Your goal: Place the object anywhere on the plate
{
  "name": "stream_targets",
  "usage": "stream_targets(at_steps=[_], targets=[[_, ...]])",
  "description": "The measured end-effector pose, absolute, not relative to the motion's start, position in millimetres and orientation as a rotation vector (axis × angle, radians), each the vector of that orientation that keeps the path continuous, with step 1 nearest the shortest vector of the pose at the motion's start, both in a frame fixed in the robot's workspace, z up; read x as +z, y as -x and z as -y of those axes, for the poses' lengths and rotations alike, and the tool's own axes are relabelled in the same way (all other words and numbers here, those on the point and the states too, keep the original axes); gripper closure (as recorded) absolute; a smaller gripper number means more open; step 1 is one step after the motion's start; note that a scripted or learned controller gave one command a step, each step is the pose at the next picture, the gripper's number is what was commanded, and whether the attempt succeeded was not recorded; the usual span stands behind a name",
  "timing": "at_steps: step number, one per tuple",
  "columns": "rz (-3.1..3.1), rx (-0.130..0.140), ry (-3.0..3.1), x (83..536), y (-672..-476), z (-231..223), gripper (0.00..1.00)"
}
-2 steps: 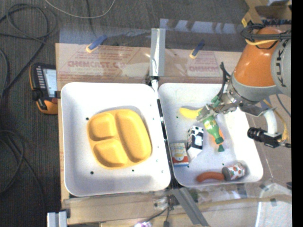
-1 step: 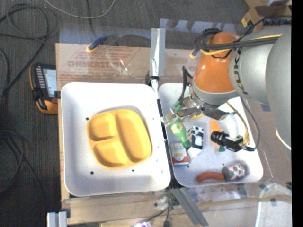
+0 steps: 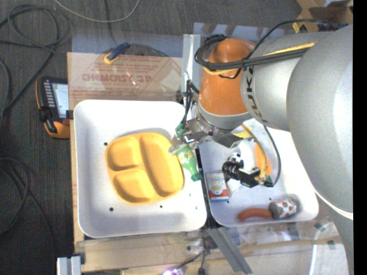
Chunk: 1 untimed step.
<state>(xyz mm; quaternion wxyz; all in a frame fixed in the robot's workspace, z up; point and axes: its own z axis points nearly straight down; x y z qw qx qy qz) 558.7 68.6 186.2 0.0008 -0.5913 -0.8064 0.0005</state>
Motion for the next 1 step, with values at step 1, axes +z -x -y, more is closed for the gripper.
stream_targets(at_steps=[1], targets=[[2.532,0.001,1.857,186.2,-558.7,-68.6,0.0]])
